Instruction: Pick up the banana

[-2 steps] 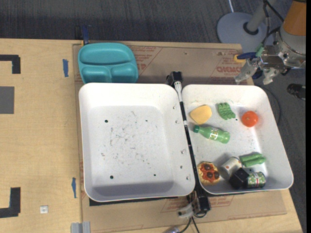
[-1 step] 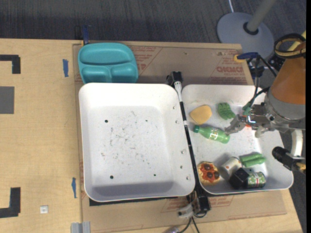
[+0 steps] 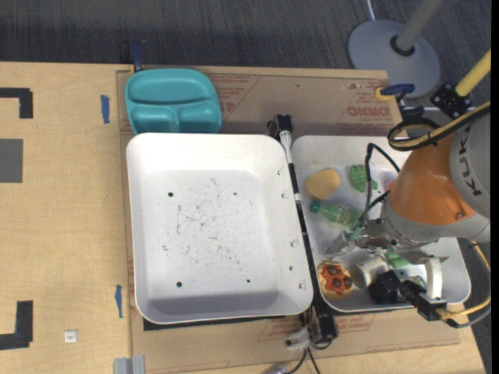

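Red print reading roughly "CHIMEI", seen upside down, runs across the cardboard sheet (image 3: 327, 104) behind the right bin (image 3: 456, 283), and part of the letters "KUKA" shows on the grey arm (image 3: 475, 170) above that bin. Inside the right bin the gripper (image 3: 374, 240) hangs low under the orange band, and whether it is released or clenched cannot be told; a pale yellow rounded piece (image 3: 323, 182), possibly the banana, lies toward the bin's back left corner, apart from the gripper. Green toys (image 3: 335, 213) lie just in front of that piece, and an orange-red toy (image 3: 334, 277) rests at the bin's front left.
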Controlling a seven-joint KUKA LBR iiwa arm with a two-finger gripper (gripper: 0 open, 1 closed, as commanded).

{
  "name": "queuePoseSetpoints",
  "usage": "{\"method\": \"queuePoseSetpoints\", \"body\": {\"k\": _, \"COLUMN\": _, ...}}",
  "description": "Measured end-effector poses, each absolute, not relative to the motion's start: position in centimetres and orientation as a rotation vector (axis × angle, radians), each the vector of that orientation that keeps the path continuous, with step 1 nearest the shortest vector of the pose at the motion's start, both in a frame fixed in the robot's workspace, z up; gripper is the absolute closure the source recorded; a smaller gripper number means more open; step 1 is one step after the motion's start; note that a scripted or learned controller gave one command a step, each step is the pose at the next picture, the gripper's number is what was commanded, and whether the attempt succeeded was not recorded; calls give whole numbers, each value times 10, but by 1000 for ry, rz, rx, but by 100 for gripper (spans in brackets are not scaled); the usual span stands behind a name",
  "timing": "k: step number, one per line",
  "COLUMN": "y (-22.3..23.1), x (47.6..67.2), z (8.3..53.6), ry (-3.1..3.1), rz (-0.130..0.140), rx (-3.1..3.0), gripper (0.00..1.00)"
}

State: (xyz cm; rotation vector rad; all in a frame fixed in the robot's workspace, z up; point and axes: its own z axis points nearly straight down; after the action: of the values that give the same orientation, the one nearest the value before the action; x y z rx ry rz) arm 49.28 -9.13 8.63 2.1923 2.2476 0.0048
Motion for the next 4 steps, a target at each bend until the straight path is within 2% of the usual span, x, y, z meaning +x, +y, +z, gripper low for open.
{"method": "queuePoseSetpoints", "body": {"k": 1, "y": -174, "x": 523, "z": 204, "ry": 2404, "rz": 1, "rx": 2018, "gripper": 0}}
{"method": "queuePoseSetpoints", "body": {"k": 2, "y": -108, "x": 507, "z": 86, "ry": 2508, "rz": 6, "rx": 1888, "gripper": 0}}
{"method": "queuePoseSetpoints", "body": {"k": 3, "y": -102, "x": 563, "z": 86, "ry": 2402, "rz": 4, "rx": 2017, "gripper": 0}}
{"method": "queuePoseSetpoints", "body": {"k": 4, "y": -106, "x": 488, "z": 114, "ry": 1913, "rz": -2, "rx": 2497, "gripper": 0}}
